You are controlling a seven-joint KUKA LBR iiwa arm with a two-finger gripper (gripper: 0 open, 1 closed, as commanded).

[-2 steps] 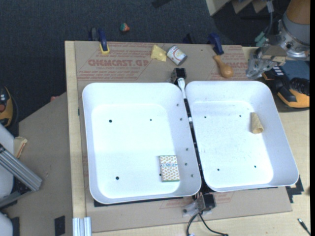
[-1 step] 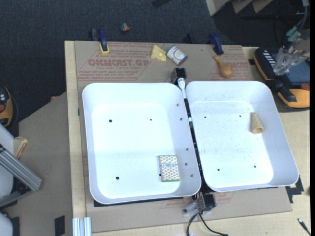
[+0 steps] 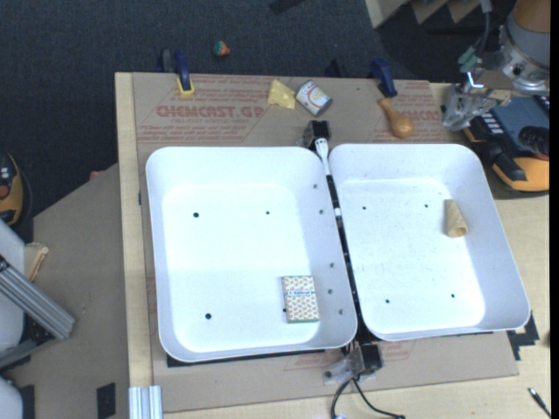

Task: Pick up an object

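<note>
1. Objects to choose from are two. A small patterned box [image 3: 300, 298] lies flat in the left bin [image 3: 175, 234], in the lower middle of the frame, close to that bin's right wall. A tan, cone-like piece [image 3: 454, 218] lies in the right bin [image 3: 410, 312], near its right wall, right of centre in the frame.
2. Both pieces sit on open bin floor, well apart from each other, and nothing touches either one.
3. Gripper [image 3: 463, 103] hangs at the upper right of the frame, over the brown board [image 3: 227, 110] beyond the right bin's far corner, below the grey arm [image 3: 528, 42]. It is too small and cluttered to read, so I cannot tell its state.
4. Nothing is being carried, as far as I can see, and the gripper is well apart from both pieces. My reading is that the picking step has not yet begun; this looks like the approach stage.
5. Next move, as I judge it, calls for a reach over one bin and a descent onto a piece. The tan piece is the nearer one. It lies close to the wall, so room on that side may be tight.
6. Outside the bins, along the top of the board, lie a yellow wedge [image 3: 281, 94], a small can [image 3: 314, 98] and a wooden-looking piece [image 3: 396, 119], with blue clamps [image 3: 182, 68] at the board's far edge.
</note>
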